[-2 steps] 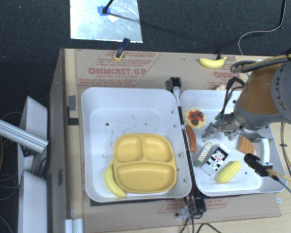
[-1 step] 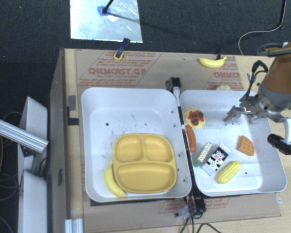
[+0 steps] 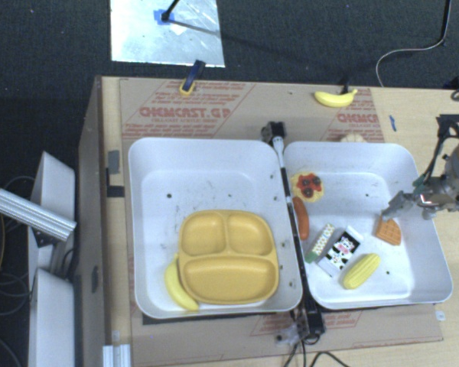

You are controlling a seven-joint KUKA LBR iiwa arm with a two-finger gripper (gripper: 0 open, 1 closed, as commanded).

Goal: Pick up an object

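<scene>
White plastic bins sit side by side on my tabletop [image 3: 237,102], seen from the fixed camera above. In the left bin [image 3: 149,167] lies a yellow divided tray [image 3: 228,256], and a yellow banana [image 3: 177,287] is tucked against the tray's lower left corner, touching it.

In the right bin [image 3: 398,163] lie several small things. A round slice with red and dark spots [image 3: 308,186] rests near the bin's upper left corner. Just below it a red sausage [image 3: 301,218] lies along the left wall. Lower down, a green-and-white striped piece [image 3: 319,242] lies beside a black-and-white patterned block [image 3: 341,251], and a yellow corn cob [image 3: 361,271] lies tilted just beside that block, toward the front wall. An orange waffle-like wedge [image 3: 389,231] rests to the right of them.

My tool [image 3: 404,202] reaches in over the right rim of the right bin, its tip just above and beside the orange wedge. It looks blurred at this edge, so I cannot tell whether it is spread or closed, and I see nothing held in it.

Beyond the bins, a second banana [image 3: 335,97] lies on the tabletop near its far edge, and a blue-and-yellow clamp [image 3: 191,79] sits at the far left edge.
</scene>
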